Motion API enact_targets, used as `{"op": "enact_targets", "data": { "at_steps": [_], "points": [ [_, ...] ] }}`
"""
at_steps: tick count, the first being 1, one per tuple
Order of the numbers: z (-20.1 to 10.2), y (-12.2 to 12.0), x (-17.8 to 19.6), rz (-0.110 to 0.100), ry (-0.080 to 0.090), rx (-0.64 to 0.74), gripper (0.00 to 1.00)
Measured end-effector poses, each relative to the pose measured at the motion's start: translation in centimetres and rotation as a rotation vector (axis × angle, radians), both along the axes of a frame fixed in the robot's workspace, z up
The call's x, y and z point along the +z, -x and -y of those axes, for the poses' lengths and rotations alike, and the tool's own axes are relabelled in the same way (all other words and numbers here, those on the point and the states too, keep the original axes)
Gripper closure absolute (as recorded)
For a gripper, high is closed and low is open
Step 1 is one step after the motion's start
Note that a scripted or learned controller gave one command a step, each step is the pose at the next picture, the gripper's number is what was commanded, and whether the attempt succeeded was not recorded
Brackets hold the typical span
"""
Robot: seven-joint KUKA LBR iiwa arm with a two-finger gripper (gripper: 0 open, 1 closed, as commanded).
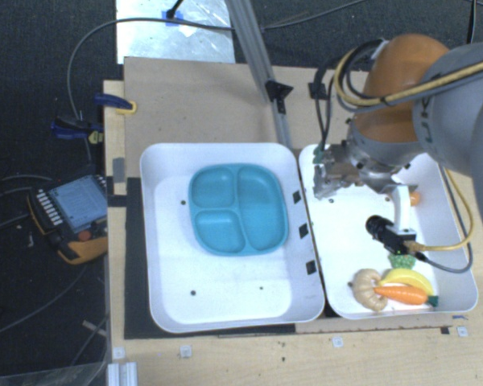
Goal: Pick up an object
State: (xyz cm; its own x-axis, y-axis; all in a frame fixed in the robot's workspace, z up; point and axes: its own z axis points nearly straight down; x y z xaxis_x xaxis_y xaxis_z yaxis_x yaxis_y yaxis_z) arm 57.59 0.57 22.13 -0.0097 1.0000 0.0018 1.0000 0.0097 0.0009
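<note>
the gripper (330, 175) hung over the right bin (344, 248) near its upper left corner; whether its fingers were open could not be told. toy banana (409, 279) and carrot (402, 294) lay at the bin's lower right.

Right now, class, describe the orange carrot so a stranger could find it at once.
Start at the right-hand white bin and go to its near right corner, where small toy foods cluster. The carrot lies flat at the front of the cluster, below the yellow banana and right of the tan piece. It alone is orange and tapered.
</note>
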Motion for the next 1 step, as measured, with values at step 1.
{"op": "enact_targets", "data": {
  "at_steps": [1],
  "points": [
    [-5.77, -0.61, -0.68, 0.001, 0.001, -0.001, 1.00]
  ]
}}
